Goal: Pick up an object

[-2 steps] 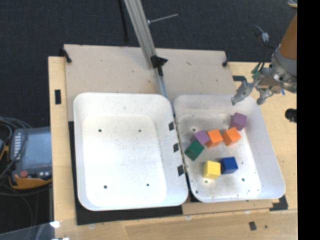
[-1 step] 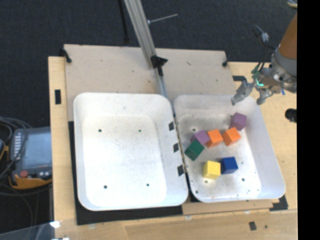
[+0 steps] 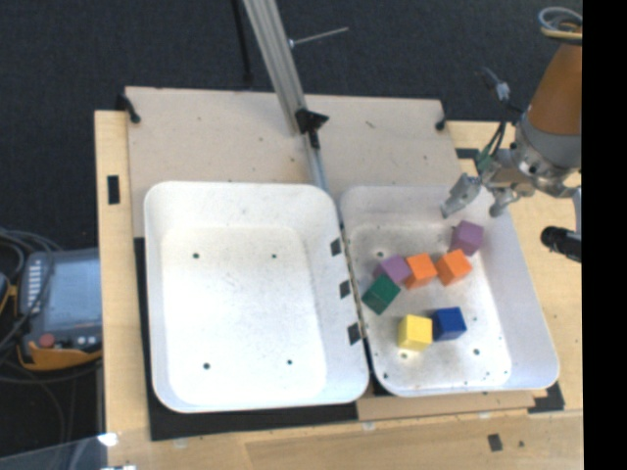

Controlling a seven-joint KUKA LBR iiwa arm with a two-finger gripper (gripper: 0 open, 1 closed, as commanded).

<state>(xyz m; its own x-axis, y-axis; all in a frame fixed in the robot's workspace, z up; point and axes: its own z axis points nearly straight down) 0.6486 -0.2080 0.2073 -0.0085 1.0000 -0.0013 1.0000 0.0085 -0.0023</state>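
Above the right bin [image 3: 524, 292], the gripper [image 3: 480, 196] is hanging with fingers spread, holding nothing; crowded blocks [image 3: 421, 269] could be getting bumped aside.

Robotics lab, going by the setup: plywood bench [image 3: 113, 262] w/ two white bins [image 3: 157, 292] side by side, aluminium extrusion pole [image 3: 274, 47] rising behind them, teach pendant [image 3: 59, 302] & cables at bench's left on dark carpet.
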